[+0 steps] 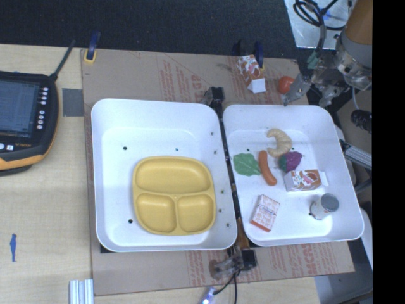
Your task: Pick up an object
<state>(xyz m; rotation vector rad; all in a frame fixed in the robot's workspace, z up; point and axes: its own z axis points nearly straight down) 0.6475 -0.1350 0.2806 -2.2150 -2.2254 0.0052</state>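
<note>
arm poised beyond the right bin's far corner

the gripper point(310, 90) hangs at the upper right, over the cardboard just past the far rim of the right bin point(342, 230). its two dark fingers point(296, 91) point down and stand apart, with nothing between them. the arm point(358, 18) rises behind it, its orange band at the frame's edge. a small red ball point(286, 83) lies just beside the fingers, outside the bin, near a small printed carton point(250, 70).

inside the right bin lie the objects to pick: a tan croissant point(278, 141), a purple piece point(290, 161) touching it, a green leaf point(246, 164), an orange sausage point(267, 168), a red-and-white packet point(304, 180), a red box point(265, 212) and a grey can point(325, 205).

the left bin point(111, 138) holds a yellow divided tray point(173, 195).
</note>
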